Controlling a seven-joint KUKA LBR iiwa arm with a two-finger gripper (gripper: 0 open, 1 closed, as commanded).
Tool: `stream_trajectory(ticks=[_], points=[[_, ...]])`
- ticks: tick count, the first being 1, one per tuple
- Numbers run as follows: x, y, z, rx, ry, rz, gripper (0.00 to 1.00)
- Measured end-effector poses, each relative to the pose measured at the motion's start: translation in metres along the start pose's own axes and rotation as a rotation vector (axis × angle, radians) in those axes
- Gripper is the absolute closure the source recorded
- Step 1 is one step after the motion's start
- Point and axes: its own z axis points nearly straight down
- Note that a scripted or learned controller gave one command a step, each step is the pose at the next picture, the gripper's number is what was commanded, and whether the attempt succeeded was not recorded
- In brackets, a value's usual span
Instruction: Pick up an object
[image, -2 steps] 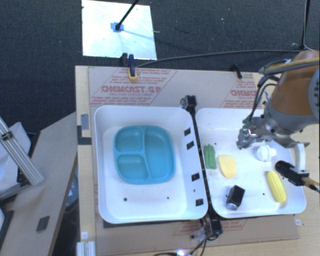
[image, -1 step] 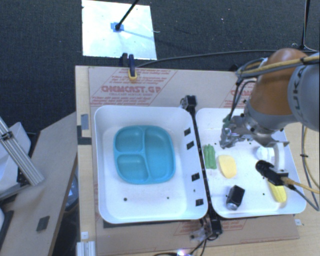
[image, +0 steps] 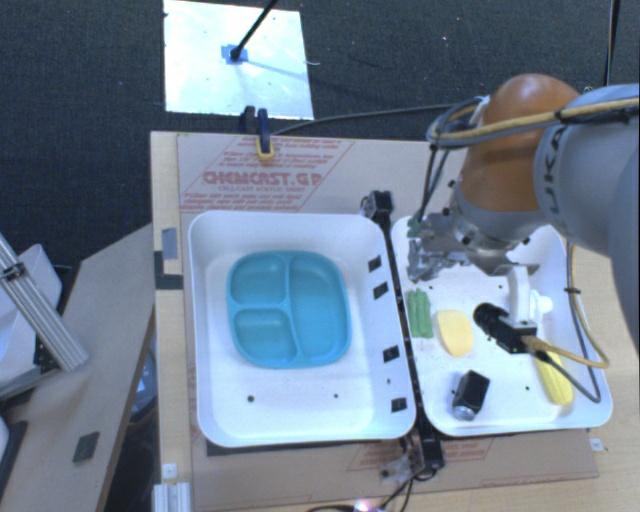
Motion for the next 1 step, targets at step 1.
stream_trajectory(ticks=[1], points=[[0.0470,0.0044,0.0057,0.001,-0.001,0.001,1.00]])
